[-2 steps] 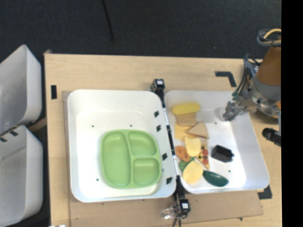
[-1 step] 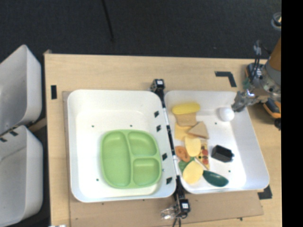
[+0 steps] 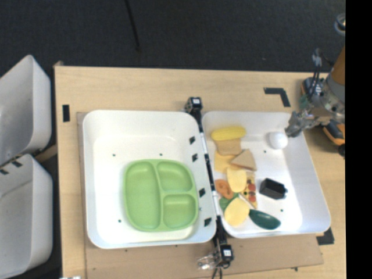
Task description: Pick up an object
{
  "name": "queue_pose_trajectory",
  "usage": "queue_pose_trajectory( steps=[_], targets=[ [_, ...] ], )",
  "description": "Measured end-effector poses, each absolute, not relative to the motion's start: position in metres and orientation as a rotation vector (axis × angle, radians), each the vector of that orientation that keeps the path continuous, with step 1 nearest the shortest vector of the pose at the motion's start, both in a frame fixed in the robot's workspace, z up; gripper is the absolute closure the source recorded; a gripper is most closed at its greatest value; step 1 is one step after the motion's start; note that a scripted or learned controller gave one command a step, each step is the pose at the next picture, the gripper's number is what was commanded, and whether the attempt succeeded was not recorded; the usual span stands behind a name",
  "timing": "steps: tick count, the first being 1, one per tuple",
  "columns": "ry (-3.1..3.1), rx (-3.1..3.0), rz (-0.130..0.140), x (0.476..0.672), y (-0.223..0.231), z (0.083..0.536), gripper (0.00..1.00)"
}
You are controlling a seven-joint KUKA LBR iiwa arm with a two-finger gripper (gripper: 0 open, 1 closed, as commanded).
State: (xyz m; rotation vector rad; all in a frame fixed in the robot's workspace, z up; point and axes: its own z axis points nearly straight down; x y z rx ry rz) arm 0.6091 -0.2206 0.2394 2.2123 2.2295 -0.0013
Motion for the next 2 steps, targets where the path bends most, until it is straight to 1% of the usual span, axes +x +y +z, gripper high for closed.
queue_pose_trajectory(
  steps=[1, 2],
  targets=[
    [2.228, 2.217, -0.002, 0.598, -0.178, 0.238, 1.0],
    [2.231, 2.216, -0.001, 0.595, -0.12, 0.228, 1.0]
  ],
)
